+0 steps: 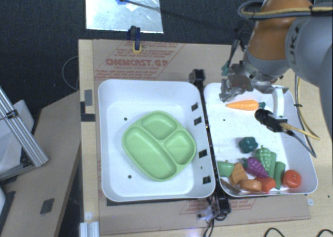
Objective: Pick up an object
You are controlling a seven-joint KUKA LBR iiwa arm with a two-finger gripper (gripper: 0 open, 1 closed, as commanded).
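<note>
- Currently the grey arm's two-finger gripper (232, 91) hangs low over the right-hand shallow white bin (304, 150), at about eleven o'clock within it; whether its tips are wide or narrow I cannot tell.
- Nearest candidate is the orange plastic carrot (242, 105), lying flat just beside the gripper at its four o'clock, long axis running three to nine o'clock.
- To grasp well, I judge the gripper should shift over the carrot's thick middle and close across its narrow width, not along its length.
- Descend straight; the bin's far wall is near and could catch the gripper.
- Avoid the crowded heap of toy vegetables (257, 171) at six o'clock.
- Leave the green divided plate (158, 145) in the left white bin (119, 95) alone.
</note>
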